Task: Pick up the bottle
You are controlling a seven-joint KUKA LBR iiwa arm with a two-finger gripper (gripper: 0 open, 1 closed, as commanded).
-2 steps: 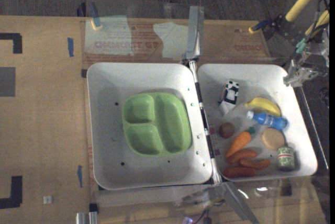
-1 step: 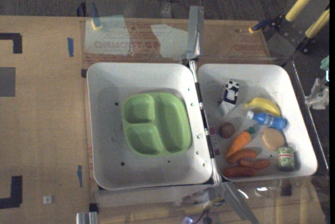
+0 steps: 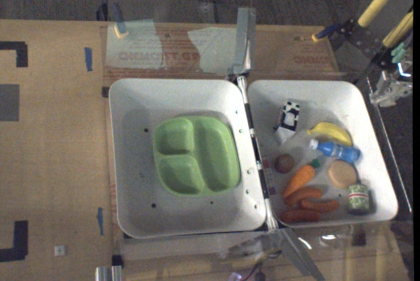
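Your bottle (image 3: 335, 151) lies on its side in the right bin (image 3: 374, 117), long axis running left-right with the cap end toward the bin's centre. The gripper (image 3: 391, 86) hangs at the bin's far right rim, so the bottle sits down-left of it; whether it is open or closed, you cannot tell. Mind the crowding — banana (image 3: 330, 133) touching just above, a tan disc (image 3: 342, 174) just below — leaving little room beside it.

Overhead slanted view of both bins (image 3: 131, 102)
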